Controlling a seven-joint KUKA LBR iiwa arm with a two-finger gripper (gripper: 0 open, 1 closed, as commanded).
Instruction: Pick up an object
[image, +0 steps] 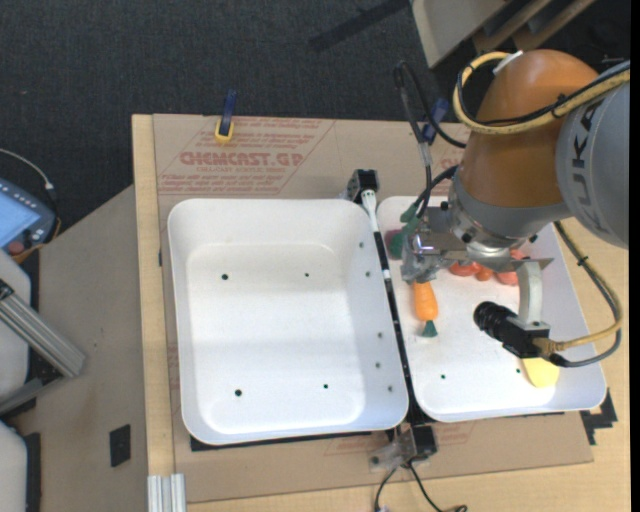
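My gripper (422, 264) hangs low over the back left part of the right bin (470, 395), under the orange wrist band. An orange toy carrot (426, 299) with a green tip lies just in front of the gripper, pointing toward the bin's front. Whether the gripper touches the carrot cannot be made out. Red pieces (472, 268) lie under the wrist, partly hidden by it. A small green thing (397, 242) peeks out at the gripper's left side, close to the wall between the bins.
The left bin (190, 330) stands beside the right one, their walls meeting at a dark strip. A pale yellow object (541, 374) lies in the right bin's front right corner. Both bins sit on a cardboard sheet (250, 150).
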